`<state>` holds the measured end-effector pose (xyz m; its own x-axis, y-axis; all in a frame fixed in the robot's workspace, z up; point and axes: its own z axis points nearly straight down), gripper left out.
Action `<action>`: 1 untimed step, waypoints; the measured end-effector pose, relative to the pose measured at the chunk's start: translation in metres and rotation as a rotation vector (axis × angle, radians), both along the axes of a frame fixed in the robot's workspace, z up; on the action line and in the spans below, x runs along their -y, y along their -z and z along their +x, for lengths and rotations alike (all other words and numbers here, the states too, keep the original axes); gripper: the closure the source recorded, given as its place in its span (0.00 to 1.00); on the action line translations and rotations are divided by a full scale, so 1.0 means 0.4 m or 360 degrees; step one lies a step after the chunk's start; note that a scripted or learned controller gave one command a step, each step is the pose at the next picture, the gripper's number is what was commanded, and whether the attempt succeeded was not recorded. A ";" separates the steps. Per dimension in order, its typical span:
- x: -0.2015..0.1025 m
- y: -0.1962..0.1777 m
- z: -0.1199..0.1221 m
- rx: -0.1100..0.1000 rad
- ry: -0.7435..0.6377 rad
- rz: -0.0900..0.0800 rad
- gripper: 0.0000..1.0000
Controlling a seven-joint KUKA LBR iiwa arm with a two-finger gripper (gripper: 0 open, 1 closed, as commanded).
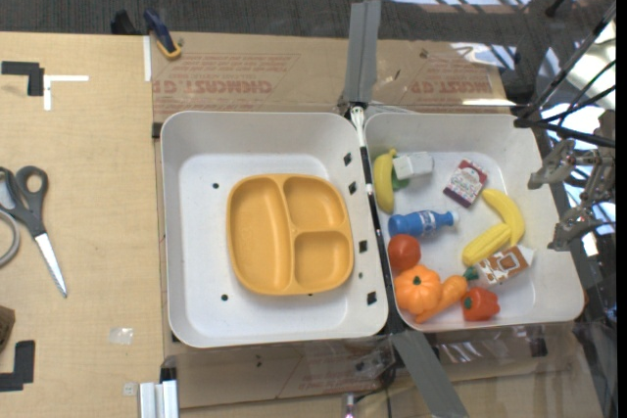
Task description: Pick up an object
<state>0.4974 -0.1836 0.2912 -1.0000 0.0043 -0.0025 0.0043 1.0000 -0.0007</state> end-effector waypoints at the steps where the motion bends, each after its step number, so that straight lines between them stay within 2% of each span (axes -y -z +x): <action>1: 0.048 0.258 -0.007 0.0001 -0.0004 0.0000 0.00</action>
<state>0.4948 -0.2029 0.1879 -1.0000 0.0015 -0.0030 0.0015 1.0000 -0.0008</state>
